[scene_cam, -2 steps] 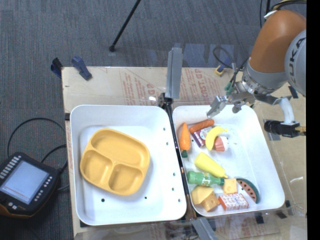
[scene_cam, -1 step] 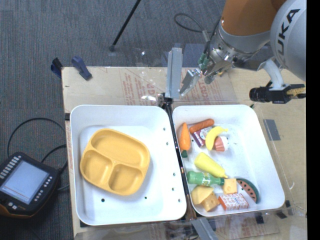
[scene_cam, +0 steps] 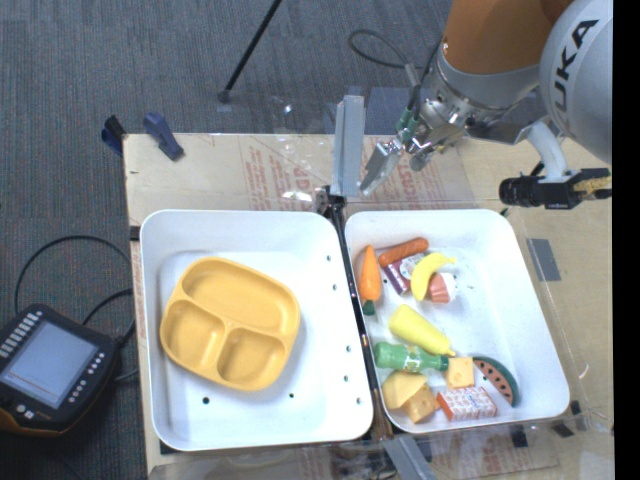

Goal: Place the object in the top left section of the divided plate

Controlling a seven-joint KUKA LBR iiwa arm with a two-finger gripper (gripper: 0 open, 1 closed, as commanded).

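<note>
The divided plate lies in the left bin, yellow, flat on the white floor and turned a little askew, its three hollows facing up and all bare. Its top left section is the long hollow along the upper edge, nearest the far side of the bin. I judge it sits there alone so that I get a clear drop from above with nothing to nudge aside.

The object I am meant to carry is not yet chosen, as far as I can judge: the toy foods lie together in the right bin. There is a carrot near the dividing wall, a sausage just beside it, a banana, a yellow pepper-like piece, a green bottle, a watermelon slice and some cheese-coloured blocks toward the near edge. They are crowded, several touching, so a clean pick will want one at the fringe of the heap.

My pincer hangs above the back of the bench, beyond the far rims of both bins and about over the seam between them. It carries nothing; whether its tips are spread or closed I cannot tell, as they blur against the metal post. My arm comes in from the right, wrist tilted down and leftward.
</note>
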